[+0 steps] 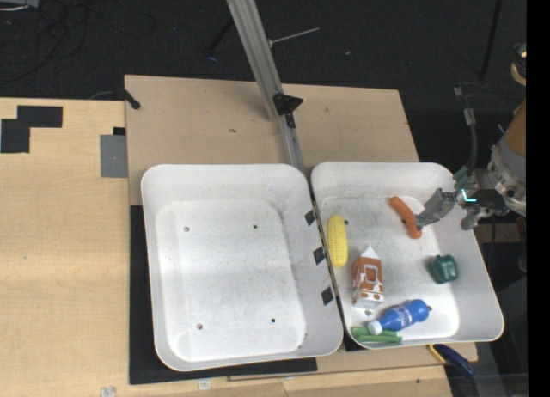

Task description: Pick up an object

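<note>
The right bin (387, 176) holds several small objects. An orange carrot-like piece (402, 214) lies near its far right side. A yellow corn cob (337, 241) rests by the bin's left wall, with a white and orange carton (368, 276) beside it. A blue bottle (404, 314) and a thin green strip (378, 334) lie at the front. A dark green object (443, 269) sits near the right wall. My gripper (451, 213) hangs over the bin's right edge, open, with nothing between its fingers. One finger (432, 209) points toward the orange piece, just right of it.
The left bin (223, 266) stands beside the right one, with small black clips along the shared edge. A grey metal rail (258, 51) slants down from the back to the bins' junction. Bare bench board lies behind the bins.
</note>
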You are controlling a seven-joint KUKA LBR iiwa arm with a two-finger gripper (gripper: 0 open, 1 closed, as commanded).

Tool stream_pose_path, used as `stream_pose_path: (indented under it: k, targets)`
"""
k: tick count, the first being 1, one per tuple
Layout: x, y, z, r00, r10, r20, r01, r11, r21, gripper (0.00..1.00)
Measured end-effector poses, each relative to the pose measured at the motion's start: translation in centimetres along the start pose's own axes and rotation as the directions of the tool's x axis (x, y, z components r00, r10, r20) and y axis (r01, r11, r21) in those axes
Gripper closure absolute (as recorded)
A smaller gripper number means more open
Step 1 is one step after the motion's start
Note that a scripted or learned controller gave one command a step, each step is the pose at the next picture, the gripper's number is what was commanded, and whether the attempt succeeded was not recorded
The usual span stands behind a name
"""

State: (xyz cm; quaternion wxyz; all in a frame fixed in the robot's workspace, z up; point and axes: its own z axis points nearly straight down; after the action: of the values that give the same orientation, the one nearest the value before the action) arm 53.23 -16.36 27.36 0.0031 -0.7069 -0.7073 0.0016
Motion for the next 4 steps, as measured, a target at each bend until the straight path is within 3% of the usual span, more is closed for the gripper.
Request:
stream_pose_path:
  k: [1, 3, 4]
  targets:
    - [-0.1, 0.1, -0.2, 1.000, 0.002, 0.001, -0.002, 1.000, -0.004, 0.00]
    - [0.4, 0.0, 10.4, 1.000, 0.002, -0.001, -0.002, 1.000, 0.003, 0.00]
    - [0.3, -0.2, 15.6, 1.000, 0.004, 0.002, -0.004, 1.000, -0.008, 0.00]
